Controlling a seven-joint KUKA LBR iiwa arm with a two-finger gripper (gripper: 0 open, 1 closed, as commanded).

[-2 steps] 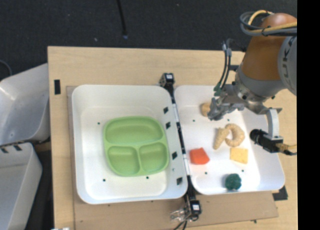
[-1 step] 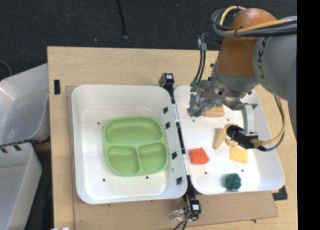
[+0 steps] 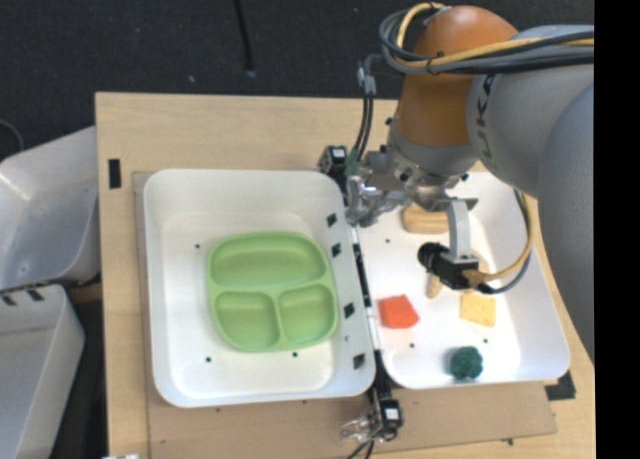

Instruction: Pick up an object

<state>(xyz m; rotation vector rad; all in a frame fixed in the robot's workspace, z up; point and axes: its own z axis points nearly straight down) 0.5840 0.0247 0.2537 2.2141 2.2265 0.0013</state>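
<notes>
My gripper point(image 3: 408, 205) hangs under the orange-banded wrist, over the back left part of the right bin point(image 3: 540, 347). A tan wooden block point(image 3: 424, 220) lies right below it, partly hidden by the gripper body. In front of that sit a small tan piece point(image 3: 434, 286), an orange-red block point(image 3: 398, 311), a yellow wedge point(image 3: 478, 309) and a dark green ball point(image 3: 465, 362). I see nothing lifted off the bin floor.
The left bin point(image 3: 165, 247) holds a green divided plate point(image 3: 272, 290). A ridge with black clips point(image 3: 356, 287) separates the two bins. The big grey arm covers the right bin's back right corner. Cables loop beside the wrist.
</notes>
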